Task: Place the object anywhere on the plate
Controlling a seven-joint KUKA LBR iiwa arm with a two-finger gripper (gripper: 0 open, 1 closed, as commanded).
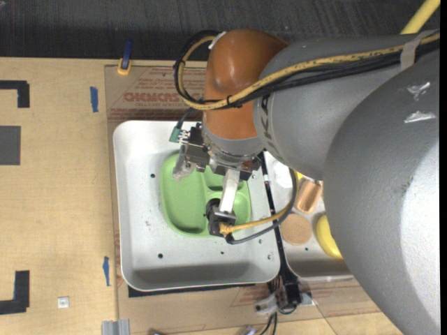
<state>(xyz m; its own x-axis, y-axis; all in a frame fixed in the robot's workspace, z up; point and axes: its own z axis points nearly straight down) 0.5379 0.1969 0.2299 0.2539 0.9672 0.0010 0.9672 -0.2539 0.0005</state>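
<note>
The grey arm (363, 152) is the biggest thing here, covering the bench's right side from the far edge to the near one. Beyond the bench's far edge runs a strip of dark floor (105, 5). The bench (56, 187) is pale tan board, bare along its left side apart from black tape marks (19, 93) near the left edge and a dark grey square (8, 145) between them.

A cardboard sheet (150, 93) with red print lies under the bins, its far left corner held by a small yellow and blue clip (126, 58). Short strips of blue tape (93, 98) sit just outside the sheet's left edge.

The left bin (136, 208) is white, with rounded corners. A green plate (178, 201) lies in it, nearer its far right corner than its near left one. The orange band (234, 68) hangs over the bin's far edge, and the gripper (206, 190) is low over the plate's right half. Whether it is released or clenched cannot be told.

The right bin (311, 262) is mostly under the arm. Along its left edge lie a copper tube (307, 194), a tan disc (297, 230) and a yellow piece (327, 236), all off the plate.

A yellow cable (422, 12) runs along the arm, and a black cable (183, 61) loops beside the band.
</note>
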